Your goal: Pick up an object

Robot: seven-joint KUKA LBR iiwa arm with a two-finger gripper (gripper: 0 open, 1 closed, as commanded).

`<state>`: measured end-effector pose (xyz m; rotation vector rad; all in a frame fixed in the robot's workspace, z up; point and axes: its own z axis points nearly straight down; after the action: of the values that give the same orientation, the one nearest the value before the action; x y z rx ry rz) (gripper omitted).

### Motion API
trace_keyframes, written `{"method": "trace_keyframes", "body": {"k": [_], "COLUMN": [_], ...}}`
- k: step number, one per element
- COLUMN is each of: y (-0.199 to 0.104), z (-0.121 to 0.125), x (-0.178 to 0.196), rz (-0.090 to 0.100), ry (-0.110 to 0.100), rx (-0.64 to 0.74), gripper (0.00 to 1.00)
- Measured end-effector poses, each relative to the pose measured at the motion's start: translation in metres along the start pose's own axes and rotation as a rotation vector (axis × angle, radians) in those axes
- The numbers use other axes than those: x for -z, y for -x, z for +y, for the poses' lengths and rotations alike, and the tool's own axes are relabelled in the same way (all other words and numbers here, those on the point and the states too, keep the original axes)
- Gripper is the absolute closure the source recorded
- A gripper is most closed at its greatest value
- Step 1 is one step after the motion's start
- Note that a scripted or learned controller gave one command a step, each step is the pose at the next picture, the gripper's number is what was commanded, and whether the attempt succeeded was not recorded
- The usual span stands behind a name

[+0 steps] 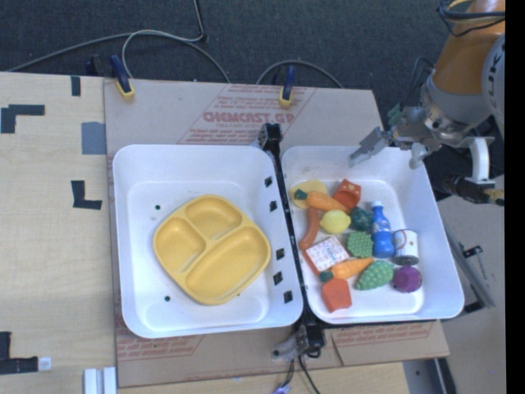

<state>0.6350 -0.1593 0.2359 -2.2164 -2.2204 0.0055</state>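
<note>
Below the hand (387, 148), well apart, toy food (358, 245) in right bin (439, 220).

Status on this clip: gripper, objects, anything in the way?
Gripper open, holding nothing, above the right bin's far edge. Toys clustered in that bin, untouched. Yellow plate in left bin. Nothing in the way.

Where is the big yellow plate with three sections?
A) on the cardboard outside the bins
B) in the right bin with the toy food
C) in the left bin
C: the yellow plate lies flat in the left bin, apart from the toy food in the right bin.
</note>
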Motion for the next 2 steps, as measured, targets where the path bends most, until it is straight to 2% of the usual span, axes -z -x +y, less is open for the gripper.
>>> {"method": "trace_keyframes", "body": {"k": [1, 2], "y": [-0.01, -0.018], "z": [0.004, -0.011], "x": [-0.064, -0.153], "rz": [0.0, 0.0], "ry": [-0.001, 0.004], "rx": [0.0, 0.001], "gripper": [0.0, 0.0]}}
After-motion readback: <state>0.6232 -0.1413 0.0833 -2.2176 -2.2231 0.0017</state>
